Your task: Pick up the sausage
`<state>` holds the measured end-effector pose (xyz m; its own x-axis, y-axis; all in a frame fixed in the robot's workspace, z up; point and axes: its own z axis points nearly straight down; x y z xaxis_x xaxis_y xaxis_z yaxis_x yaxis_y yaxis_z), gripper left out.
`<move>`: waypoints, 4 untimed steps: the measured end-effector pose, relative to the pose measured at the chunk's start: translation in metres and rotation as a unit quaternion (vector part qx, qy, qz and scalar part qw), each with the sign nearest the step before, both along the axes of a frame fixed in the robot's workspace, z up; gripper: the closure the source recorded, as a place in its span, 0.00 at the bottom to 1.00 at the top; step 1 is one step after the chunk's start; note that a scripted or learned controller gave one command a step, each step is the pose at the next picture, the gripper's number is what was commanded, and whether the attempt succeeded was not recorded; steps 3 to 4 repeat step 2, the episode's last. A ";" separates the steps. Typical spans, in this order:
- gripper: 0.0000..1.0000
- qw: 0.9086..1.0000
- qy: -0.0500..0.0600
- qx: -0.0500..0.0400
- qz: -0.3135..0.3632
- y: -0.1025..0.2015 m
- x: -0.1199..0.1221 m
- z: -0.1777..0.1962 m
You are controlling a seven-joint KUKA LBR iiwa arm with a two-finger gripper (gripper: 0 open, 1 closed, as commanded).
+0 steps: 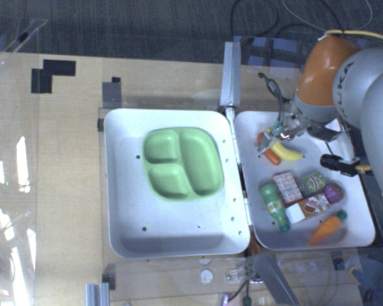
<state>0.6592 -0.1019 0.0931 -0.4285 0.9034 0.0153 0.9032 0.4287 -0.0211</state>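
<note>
The sausage (270, 154), a short red-orange piece, lies in the upper left part of the right bin (364, 234). A yellow banana (288, 152) touches its right side. My gripper (276, 134) hangs low just above the sausage's upper end and covers part of it. The grey arm with its orange band (322, 75) comes in from the upper right.
Lower in the right bin lie a green bottle (275, 204), a pink-and-white box (286, 185), a green can (313, 182), a purple piece (332, 193), a red-and-white carton (311, 206) and a carrot (325, 228). The left bin (124, 228) holds a green divided plate (182, 161).
</note>
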 end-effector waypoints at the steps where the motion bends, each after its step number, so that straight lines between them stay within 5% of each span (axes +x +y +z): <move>1: 1.00 0.996 -0.017 -0.002 0.087 0.077 0.010 0.091; 2: 1.00 0.999 -0.016 -0.002 0.029 0.128 0.011 0.108; 4: 1.00 0.999 -0.016 -0.002 0.029 0.128 0.011 0.108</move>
